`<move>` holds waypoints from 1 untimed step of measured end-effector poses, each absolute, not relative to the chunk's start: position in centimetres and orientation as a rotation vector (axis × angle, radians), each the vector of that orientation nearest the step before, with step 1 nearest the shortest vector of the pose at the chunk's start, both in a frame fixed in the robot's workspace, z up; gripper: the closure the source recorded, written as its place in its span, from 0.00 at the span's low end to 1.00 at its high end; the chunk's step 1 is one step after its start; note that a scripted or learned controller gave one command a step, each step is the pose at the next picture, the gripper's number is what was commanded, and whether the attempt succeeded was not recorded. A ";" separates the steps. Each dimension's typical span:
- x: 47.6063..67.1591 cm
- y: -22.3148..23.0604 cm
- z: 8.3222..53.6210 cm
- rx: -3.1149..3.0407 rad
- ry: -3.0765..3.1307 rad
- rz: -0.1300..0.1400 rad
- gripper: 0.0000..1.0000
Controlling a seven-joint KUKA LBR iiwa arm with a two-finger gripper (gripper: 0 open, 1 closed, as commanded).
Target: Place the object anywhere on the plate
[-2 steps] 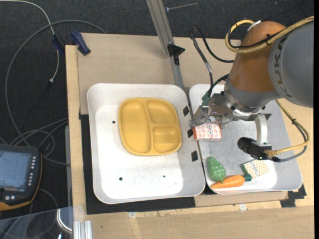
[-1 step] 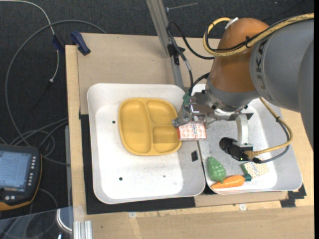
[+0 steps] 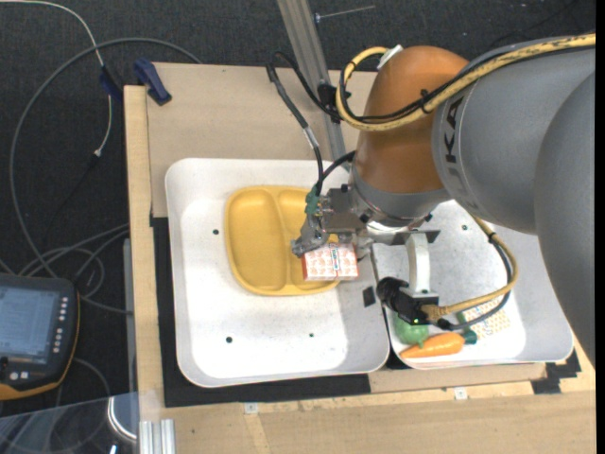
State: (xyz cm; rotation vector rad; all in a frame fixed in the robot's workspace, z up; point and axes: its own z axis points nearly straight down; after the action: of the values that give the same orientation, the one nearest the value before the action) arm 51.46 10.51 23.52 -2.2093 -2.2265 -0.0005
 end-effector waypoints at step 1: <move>50.5 15.7 22.4 -2.210 -2.225 0.004 1.00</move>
State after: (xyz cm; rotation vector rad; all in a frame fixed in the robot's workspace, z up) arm 50.54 15.65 22.37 -2.2104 -2.2248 0.0041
